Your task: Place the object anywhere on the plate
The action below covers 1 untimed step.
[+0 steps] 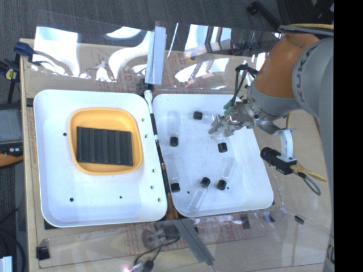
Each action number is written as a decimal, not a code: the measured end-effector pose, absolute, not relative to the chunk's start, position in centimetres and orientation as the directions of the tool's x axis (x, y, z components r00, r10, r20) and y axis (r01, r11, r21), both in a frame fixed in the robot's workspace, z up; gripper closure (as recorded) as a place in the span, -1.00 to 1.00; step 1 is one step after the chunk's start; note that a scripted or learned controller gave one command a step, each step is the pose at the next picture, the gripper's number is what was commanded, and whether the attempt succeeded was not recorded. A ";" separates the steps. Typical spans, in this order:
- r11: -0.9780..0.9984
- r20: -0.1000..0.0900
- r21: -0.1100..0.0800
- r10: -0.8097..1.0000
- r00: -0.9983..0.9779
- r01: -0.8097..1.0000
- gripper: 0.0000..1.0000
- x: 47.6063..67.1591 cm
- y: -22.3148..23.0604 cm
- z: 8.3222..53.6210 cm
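Two white bins on my bench: left bin [51, 197], right bin [249, 200], touching along the middle. A grey metal strip [155, 55] stands behind their junction. Loose cables [150, 259] lie at the front edge.

Bench [317, 208] carries two shallow white bins, side by side, touching along inner edges. Left bin [51, 169] and right bin [249, 191] rest directly on bench top. Clear panels stand along bench's far edge [187, 44], reflecting light.
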<state>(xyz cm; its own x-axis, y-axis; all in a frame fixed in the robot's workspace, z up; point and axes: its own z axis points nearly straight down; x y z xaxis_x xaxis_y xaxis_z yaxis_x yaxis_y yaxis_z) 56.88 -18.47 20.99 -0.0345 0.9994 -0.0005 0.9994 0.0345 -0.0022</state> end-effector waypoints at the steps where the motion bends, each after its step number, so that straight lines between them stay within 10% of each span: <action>1: 0.254 0.003 -0.007 0.967 -0.254 0.967 1.00 56.0 -11.0 19.8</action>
<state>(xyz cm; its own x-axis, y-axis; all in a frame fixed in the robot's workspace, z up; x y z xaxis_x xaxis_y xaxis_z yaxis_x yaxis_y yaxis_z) 55.96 -10.96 19.79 -0.2538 0.9673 0.0032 0.9672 0.2538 -0.0069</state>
